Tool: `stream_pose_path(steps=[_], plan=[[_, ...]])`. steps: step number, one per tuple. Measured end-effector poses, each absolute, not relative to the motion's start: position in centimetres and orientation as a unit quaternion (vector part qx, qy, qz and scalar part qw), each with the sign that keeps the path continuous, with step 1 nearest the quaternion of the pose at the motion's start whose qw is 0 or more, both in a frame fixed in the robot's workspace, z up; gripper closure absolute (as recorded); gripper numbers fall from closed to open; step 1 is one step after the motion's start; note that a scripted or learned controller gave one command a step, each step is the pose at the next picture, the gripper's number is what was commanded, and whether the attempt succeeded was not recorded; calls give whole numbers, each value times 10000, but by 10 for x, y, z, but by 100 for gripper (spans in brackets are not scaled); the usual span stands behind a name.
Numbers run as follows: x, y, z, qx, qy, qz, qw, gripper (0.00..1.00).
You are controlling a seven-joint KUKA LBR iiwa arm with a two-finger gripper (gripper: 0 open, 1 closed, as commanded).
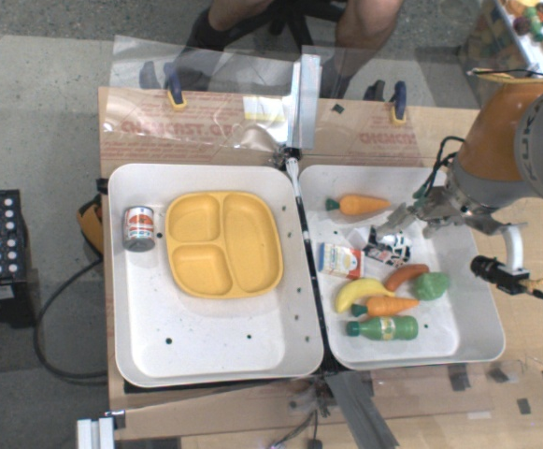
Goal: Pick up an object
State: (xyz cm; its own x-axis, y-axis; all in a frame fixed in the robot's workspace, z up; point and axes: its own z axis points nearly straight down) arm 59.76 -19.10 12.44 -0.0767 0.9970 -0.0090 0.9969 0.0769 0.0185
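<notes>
- While the arm reaches in from the right of the frame, the nearest things sit at the lower edge of the right bin: a green bottle lying on its side, long axis left to right, with a banana and a small carrot just above it.
- Slightly farther up lie a reddish piece, a green leafy piece and a small white carton toward the bin's left side.
- At mid-bin the gripper hangs over a small black-and-white object, which lies directly under and just below-left of the tool tip, touching or nearly so.
- I judge this the likeliest target; its long axis is hard to read.
- How far the jaws stand apart I cannot tell; nothing is visibly held.
- Farther up, a larger carrot lies left to right, just up-left of the tip.
- Left of the divider, the left bin holds a yellow divided tray and a small can.
- Wrist and cables hide the right bin's upper right corner; the arm's upper part is cut off at the right edge.
</notes>
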Motion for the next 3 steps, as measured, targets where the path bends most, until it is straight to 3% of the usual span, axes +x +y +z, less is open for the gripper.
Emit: stream_pose_path(steps=[1,2,3], plan=[[555,-190,93,5898,8076,1,4,0],[482,-181,94,5768,8169,-2,10,0],[483,-183,104,5783,8158,-4,21,100]])
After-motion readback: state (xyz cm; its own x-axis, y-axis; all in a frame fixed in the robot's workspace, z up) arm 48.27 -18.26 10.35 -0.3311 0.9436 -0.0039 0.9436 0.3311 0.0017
